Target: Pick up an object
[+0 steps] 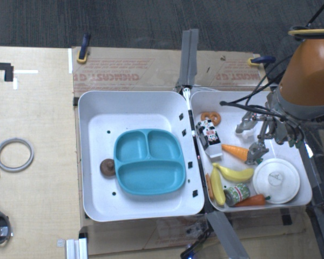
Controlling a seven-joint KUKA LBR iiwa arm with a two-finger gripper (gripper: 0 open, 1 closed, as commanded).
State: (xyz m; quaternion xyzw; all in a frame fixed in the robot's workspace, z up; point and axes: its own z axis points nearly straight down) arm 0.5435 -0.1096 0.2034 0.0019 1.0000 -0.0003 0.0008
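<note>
At the near edge of the right bin [305, 196] lie a small can with a green label [237, 192] and a red-orange carrot [254, 200]. The label's words are too small to read. Just beside them, at 9 o'clock, are yellow bananas [227, 176]. A round white lid [276, 180] sits at 3 o'clock from the bananas.

A little farther in lies another orange carrot [236, 152]. The gripper [255, 154] hangs right at its 3 o'clock end. I cannot tell if it is apart or together. A small white box with black cow spots [209, 138] is at 9 o'clock from the carrot, and a brown pretzel [210, 117] lies at 12 o'clock from the box.

The left bin [92, 144] holds a blue plate with three parts [149, 161]. A brown round thing [107, 168] touches it at 9 o'clock.

Behind the bins is a brown cardboard sheet [119, 69] with red upside-down writing I cannot read. The bench [32, 107] is pale wood, with a grey ring [14, 154] on it. The floor far back is dark.
</note>
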